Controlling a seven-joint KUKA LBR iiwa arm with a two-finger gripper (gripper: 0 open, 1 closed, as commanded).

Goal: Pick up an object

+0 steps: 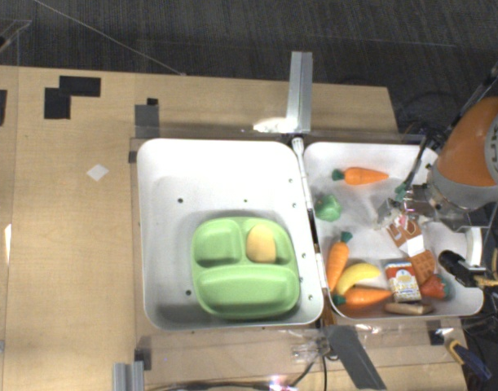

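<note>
Toy carrots (361, 176), banana (359, 276), green piece (328, 209) and small boxes (403, 282) scattered across the right bin (469, 304).

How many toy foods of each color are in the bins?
Orange: 3 carrots, one at the top of the right bin, one by the divider, one at the bottom
Yellow: 2, a banana and a lemon-like fruit on the green tray
Green: 1 small veggie
Total: 6

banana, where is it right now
The banana lies in the right bin, near its front edge, between two carrots and left of a small carton.
</note>
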